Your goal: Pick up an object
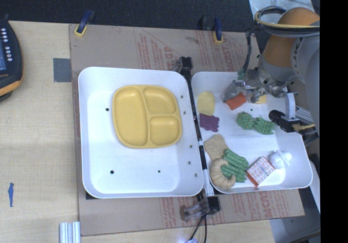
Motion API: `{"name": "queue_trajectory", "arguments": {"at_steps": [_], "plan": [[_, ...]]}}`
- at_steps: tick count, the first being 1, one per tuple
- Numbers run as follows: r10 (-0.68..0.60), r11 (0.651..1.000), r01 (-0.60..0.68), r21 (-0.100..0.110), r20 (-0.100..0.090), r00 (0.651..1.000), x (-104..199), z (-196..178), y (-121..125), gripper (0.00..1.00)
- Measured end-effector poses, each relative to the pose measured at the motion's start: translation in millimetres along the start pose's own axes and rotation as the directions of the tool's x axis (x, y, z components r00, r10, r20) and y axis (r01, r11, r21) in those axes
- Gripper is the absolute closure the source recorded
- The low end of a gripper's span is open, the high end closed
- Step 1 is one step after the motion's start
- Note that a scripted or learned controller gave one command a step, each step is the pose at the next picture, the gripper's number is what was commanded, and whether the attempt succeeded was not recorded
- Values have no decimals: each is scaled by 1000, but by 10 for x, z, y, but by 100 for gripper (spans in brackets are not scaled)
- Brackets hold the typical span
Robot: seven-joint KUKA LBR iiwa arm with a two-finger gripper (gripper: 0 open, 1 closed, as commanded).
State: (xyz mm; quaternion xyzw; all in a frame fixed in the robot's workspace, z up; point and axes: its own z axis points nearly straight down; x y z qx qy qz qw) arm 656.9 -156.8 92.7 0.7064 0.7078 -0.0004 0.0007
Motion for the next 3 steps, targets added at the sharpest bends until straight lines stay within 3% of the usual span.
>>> {"name": "queue_trajectory", "arguments": {"at_steps": [1, 2, 3], "plan": [[1, 1000, -1, -1, 1, 1000, -250, 1, -3, 0], [-7, 1000, 7, 6, -3, 1000, 193, 8, -5, 0], [-6, 1000, 6, 7, -1, 1000, 161, -102, -7, 100]]}}
